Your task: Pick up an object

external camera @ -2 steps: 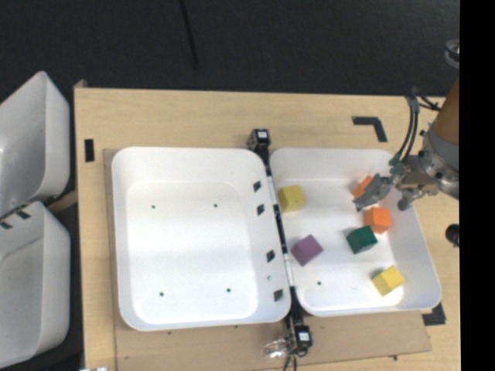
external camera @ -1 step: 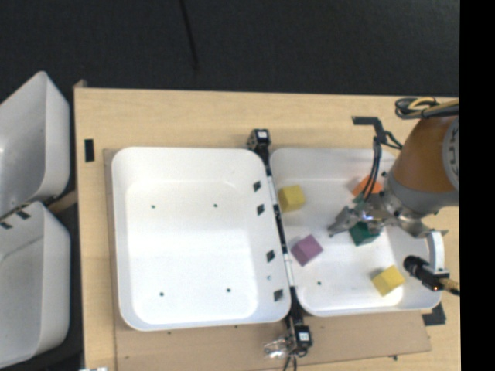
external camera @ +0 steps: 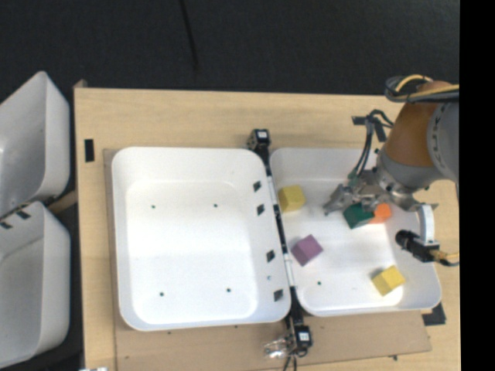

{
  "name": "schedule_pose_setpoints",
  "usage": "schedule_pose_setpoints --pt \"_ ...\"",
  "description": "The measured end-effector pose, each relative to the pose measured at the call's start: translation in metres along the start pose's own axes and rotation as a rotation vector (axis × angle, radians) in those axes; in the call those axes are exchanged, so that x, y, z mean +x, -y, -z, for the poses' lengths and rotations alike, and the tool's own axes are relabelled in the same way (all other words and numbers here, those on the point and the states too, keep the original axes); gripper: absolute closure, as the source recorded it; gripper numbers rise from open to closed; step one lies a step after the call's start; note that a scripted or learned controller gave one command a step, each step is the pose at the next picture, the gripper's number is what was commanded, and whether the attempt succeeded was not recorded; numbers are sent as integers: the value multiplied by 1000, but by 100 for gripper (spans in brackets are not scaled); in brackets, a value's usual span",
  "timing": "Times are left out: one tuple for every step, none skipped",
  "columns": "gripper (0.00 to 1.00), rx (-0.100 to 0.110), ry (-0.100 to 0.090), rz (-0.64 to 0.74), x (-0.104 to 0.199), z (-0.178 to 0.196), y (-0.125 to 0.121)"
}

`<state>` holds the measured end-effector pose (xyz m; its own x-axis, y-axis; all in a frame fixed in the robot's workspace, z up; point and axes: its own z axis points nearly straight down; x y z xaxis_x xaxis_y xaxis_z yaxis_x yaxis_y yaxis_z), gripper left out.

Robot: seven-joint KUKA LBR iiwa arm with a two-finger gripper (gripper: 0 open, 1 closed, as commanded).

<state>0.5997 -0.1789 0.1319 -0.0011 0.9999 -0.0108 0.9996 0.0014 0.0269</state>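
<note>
Camera view from above gives us the right bin [external camera: 325, 304] with five small things in it. We count two yellow blocks, one purple block, one green block and one orange piece. The green block [external camera: 357, 218] lies in the upper right part of that bin, right under the gripper [external camera: 346, 201]; it looks squat, with no clear long axis, and its edges sit turned a little against the bin walls. The orange piece [external camera: 382, 213] touches its right side. We cannot tell whether the gripper's fingers are spread or closed, nor whether they hold anything, since the grey metal parts blur together over the green block.

One yellow block [external camera: 291, 199] sits near the bin's left wall, well left of the gripper. The purple block [external camera: 307, 249] lies below it, turned like a diamond. The second yellow block [external camera: 387, 280] rests near the lower right corner, also turned at a slant.

The arm [external camera: 414, 141] comes in from the right, its orange band above the wrist. The left bin [external camera: 124, 207] lies just beside the right one on the wooden bench [external camera: 193, 118].
</note>
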Motion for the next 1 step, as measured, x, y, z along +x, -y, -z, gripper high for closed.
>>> schedule_pose_setpoints --pt "0 -7 4 5 -7 -1 -4"
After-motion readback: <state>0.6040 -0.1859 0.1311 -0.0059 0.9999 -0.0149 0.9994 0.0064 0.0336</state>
